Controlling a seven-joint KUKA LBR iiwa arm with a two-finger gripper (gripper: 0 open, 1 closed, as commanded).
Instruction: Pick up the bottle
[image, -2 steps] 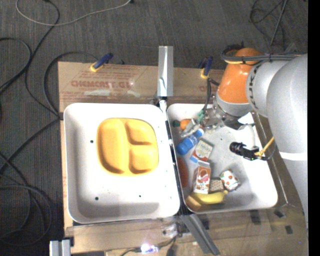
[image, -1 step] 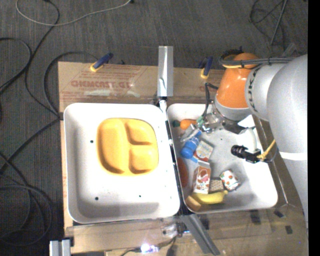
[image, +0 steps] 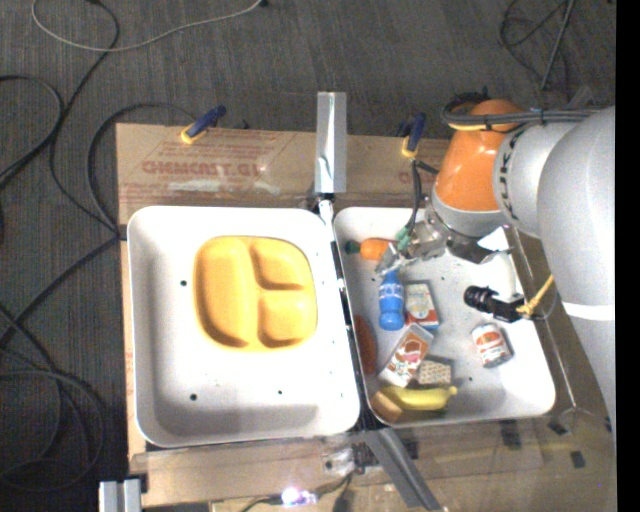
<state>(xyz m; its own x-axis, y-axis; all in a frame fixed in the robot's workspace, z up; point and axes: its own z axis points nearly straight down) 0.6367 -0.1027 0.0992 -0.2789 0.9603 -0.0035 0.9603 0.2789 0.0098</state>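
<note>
Even, moderately bright overhead light. White bins (image: 150, 400) near blown-out, soft shadows along inner walls. Small glare spot on bench edge (image: 292, 495) at 6 o'clock. Dark floor (image: 60, 100) underexposed toward 10 o'clock. Slight overall softness, grain.

Glossy yellow plastic tray (image: 256, 292) (white matt bins (image: 160, 390))
</note>
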